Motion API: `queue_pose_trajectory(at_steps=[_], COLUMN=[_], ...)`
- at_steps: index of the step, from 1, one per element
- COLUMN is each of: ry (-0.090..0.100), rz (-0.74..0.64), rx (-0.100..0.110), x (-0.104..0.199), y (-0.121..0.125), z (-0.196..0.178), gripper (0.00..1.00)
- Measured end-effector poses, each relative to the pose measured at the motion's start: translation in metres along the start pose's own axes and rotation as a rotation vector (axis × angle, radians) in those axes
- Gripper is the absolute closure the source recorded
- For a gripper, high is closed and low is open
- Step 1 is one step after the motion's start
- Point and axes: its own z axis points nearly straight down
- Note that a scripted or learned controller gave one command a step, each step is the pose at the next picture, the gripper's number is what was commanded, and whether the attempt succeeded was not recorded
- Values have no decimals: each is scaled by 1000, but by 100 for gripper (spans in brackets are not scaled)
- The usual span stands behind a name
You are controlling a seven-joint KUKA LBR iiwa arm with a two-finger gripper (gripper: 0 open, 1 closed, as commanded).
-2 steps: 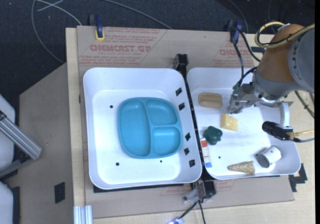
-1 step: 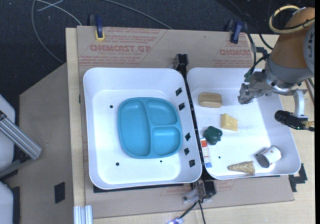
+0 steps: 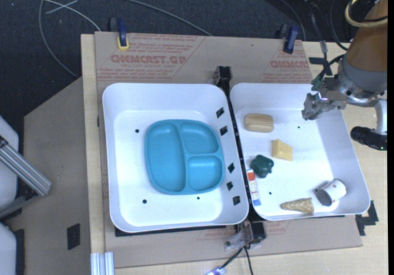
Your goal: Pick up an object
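Bench: right bin (image 3: 354, 163) holds the loose items, gripper (image 3: 313, 107) over its 1 o'clock corner, grip state can't tell, nothing visibly held. Nearest target is tan block (image 3: 258, 122) at 9 o'clock of it; centre above, descend straight.

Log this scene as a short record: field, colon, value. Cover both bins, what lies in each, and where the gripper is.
left bin: holds a blue divided plate
right bin: holds a tan bar, yellow block, dark green object, tan wedge, white and grey object
gripper: over the right bin's far right corner, apart from all items
held object: none seen between the fingers
bench: brown board under both bins
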Motion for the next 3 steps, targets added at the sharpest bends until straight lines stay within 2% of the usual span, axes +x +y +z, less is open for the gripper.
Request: queue_pose_trajectory(at_steps=[1, 3], ry=[0, 2], rz=[0, -1], rx=[-1, 6], x=[0, 112], y=[1, -5], z=[-37, -50], gripper=[100, 100])
